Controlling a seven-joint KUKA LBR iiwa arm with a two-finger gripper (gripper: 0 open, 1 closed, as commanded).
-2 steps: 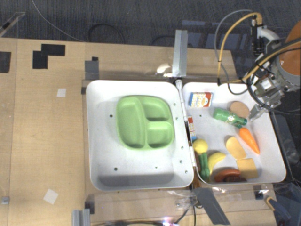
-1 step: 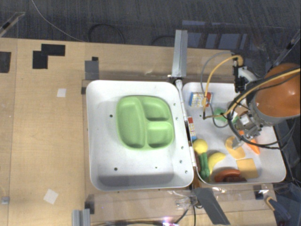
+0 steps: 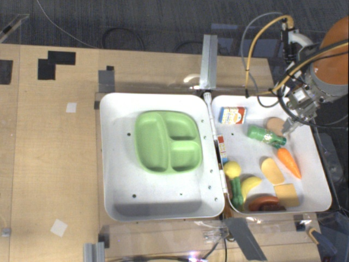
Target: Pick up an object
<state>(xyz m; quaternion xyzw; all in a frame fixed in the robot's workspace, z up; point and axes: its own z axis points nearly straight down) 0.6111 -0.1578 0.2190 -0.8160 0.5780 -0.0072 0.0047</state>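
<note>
Here the claw [image 3: 289,125], its state impossible to tell, hovers just above the carrot [image 3: 289,163], whose long axis runs diagonally, tip pointing away from it.

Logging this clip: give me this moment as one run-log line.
gripper: over right bin, beside green bottle | held: nothing seen | left bin: green tray

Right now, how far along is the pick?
Nothing looks picked yet: the green bottle, carrot and the other toy food lie in the right bin. In progress: the hand is low at that bin's far side, beside the bottle and a tan piece. Left: grasping an item and lifting it.
</note>
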